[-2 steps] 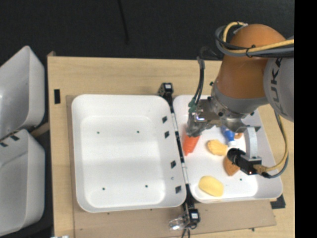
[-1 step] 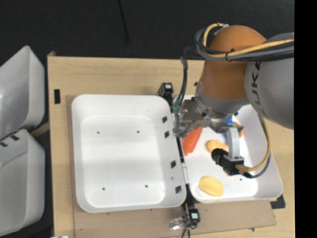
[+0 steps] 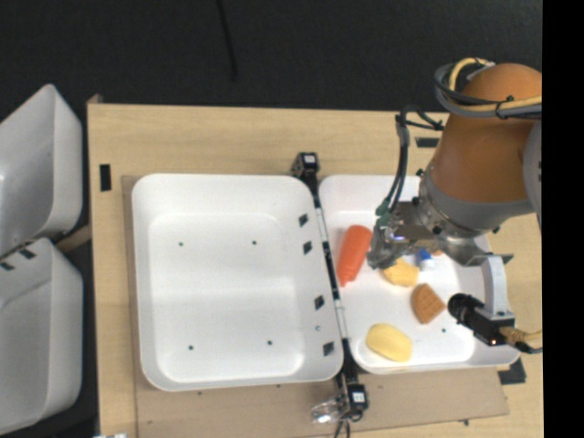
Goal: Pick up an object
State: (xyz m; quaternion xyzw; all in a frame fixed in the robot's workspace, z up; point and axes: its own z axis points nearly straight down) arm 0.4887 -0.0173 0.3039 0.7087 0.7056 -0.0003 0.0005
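At the far left, off the worktop (image 3: pixel 109 272), stand two pale grey rounded shapes (image 3: pixel 32 245), one above the other; what they are cannot be told. The worktop itself is light wood with small black marks along its left margin.

The left bin (image 3: pixel 151 336) is a shallow white tray with rounded corners, its floor showing a few tiny dark dots. Black clips (image 3: pixel 321 245) run down the seam where it meets the right bin (image 3: pixel 351 190), with a larger black fitting (image 3: pixel 306 164) at the top of the seam and another (image 3: pixel 351 396) at the bottom.

In the right bin, just beside the seam, lies an orange carrot-like piece (image 3: pixel 353 252), set nearly upright in the view with its narrow end pointing down. Lower in the bin, near the front wall, rests a pale yellow potato-like lump (image 3: pixel 390 342). To the right of the carrot-like piece, a smaller yellow piece (image 3: pixel 400 275) lies directly under the gripper (image 3: pixel 391 245), which hangs low over the middle of the bin; whether it is spread or closed, I cannot tell, and nothing is seen clamped in it. A small blue bit (image 3: pixel 425 259) shows just beside the yellow piece. Further right lies a brown bread-like piece (image 3: pixel 426 303).

The arm (image 3: pixel 479 153), orange above grey, covers the bin's upper right part, and a black cable (image 3: pixel 400 167) curves down to the wrist.
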